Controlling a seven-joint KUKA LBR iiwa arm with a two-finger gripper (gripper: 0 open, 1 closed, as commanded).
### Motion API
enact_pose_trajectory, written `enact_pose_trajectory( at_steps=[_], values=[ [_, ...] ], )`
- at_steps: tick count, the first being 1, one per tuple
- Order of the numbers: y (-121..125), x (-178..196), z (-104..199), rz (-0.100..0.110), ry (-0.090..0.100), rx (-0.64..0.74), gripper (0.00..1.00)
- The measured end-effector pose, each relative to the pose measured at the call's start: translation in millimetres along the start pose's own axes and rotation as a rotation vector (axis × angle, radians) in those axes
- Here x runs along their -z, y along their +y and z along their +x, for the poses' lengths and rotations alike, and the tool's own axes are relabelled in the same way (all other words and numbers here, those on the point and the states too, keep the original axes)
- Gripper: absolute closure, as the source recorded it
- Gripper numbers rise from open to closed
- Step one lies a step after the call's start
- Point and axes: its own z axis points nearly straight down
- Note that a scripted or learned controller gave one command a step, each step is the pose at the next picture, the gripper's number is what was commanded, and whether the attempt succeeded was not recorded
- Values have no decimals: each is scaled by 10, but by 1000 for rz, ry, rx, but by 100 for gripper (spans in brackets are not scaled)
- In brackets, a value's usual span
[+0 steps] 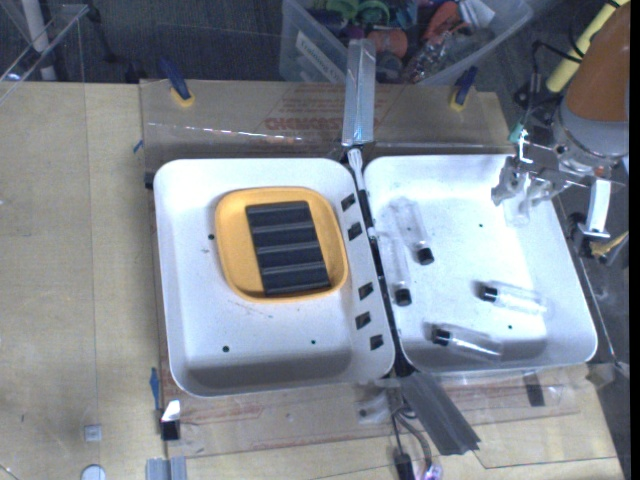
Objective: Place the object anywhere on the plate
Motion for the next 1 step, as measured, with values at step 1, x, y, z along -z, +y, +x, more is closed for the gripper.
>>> enact_pose_trajectory(
  at_steps=[1],
  values=[
    [1,2,0,0,0,0,0]
  ],
)
